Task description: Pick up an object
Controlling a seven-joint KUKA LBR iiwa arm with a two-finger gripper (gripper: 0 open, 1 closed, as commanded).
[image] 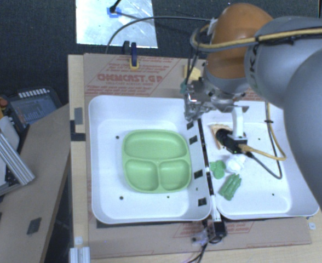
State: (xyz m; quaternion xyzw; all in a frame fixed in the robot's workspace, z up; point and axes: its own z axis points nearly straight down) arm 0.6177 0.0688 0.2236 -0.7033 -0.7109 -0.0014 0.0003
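The green divided plate lies in the left bin. In the right bin lie a small green piece, a longer green ridged piece and a small white object, all close to the divider. A tan object peeks out further back, partly hidden by the arm. My gripper hangs over the divider between the bins, near the back of the plate and apart from the green pieces. Nothing shows in its grasp.
The big grey arm with its orange band covers the right bin's back and right side. Black clips run along the divider. A brown board lies under the bins, and a controller sits at the left.
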